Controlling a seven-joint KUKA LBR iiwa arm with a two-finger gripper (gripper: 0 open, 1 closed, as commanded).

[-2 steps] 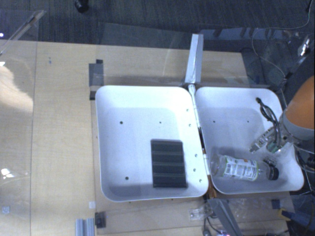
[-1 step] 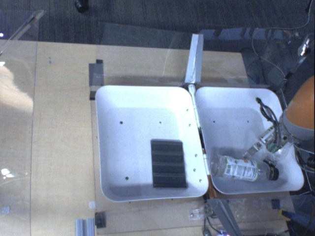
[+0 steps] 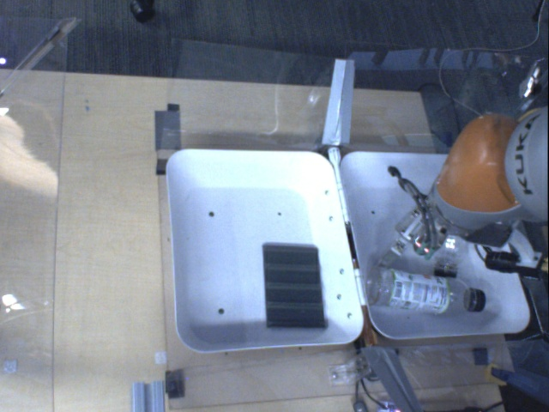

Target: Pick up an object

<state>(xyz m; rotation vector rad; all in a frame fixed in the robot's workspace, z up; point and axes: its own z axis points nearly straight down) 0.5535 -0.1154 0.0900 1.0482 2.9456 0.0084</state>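
Bench (image 3: 103, 256): light wood surface bearing two shallow white bins side by side, with a clear panel standing along its left part.

Left bin (image 3: 214, 187): white, rounded corners, a few small holes in its floor. It holds one item.

Black ridged block (image 3: 293, 286): dark rectangular piece with crosswise ribs, lying flat on the left bin's floor toward the near right corner, close to the bin's right wall but apart from it.

Right bin (image 3: 377, 178): white, touching the left bin along a shared divider. The arm reaches into it from the right.

Clear bottle (image 3: 420, 292): transparent plastic with a printed label and a dark cap, lying on its side along the near wall of the right bin, cap pointing right.

Arm (image 3: 480, 174): grey body with orange band, hanging over the right half of the right bin.

Gripper (image 3: 420, 234): metallic, low over the right bin's floor, just above the clear bottle and apart from it.

Jaw state: cannot be told; nothing visible is held.
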